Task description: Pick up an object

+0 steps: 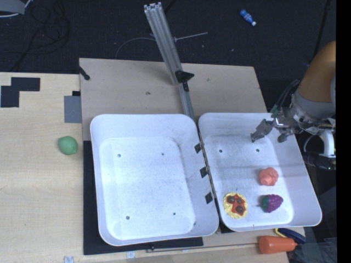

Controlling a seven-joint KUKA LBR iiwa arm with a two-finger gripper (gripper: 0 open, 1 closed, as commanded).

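Objects lie in the right bin — a pink lump, a purple grape bunch and a yellow pizza slice near its front edge. Above the bin's back part hangs the tool — fingers spread, grasping nothing, well apart from them.

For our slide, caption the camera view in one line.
Grey arm's gripper open above right white bin holding three toy foods.

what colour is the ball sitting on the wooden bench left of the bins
Green. The ball shows clearly in the camera view, lying on the light wooden bench.
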